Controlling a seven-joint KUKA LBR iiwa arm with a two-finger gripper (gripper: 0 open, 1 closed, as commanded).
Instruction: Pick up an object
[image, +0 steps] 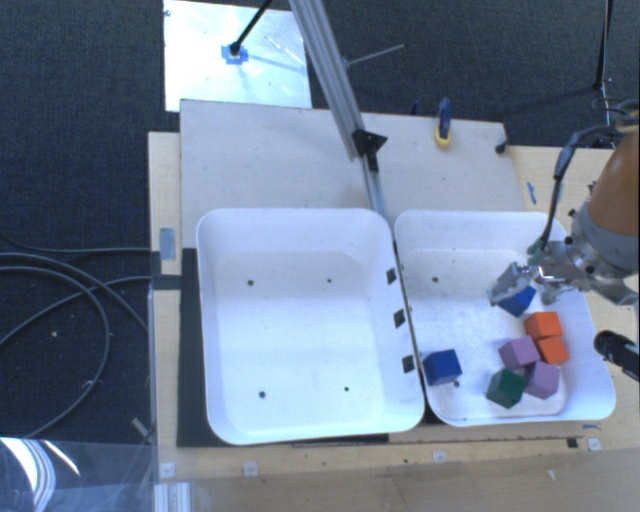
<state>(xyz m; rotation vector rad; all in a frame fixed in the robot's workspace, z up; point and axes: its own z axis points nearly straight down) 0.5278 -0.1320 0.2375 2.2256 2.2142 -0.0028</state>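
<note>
Two shallow white plastic bins (300, 225) on bench; two-finger gripper (512, 287) clamping one blue cube (518, 300) (six cubes elsewhere).

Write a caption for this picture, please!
Robot gripper reaches over a blue block in the right bin.

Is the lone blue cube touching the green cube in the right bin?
Apart. The camera view shows bare white bin floor between the blue cube and the green cube.

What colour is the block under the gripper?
Blue block, under the gripper, in the camera view.
</note>
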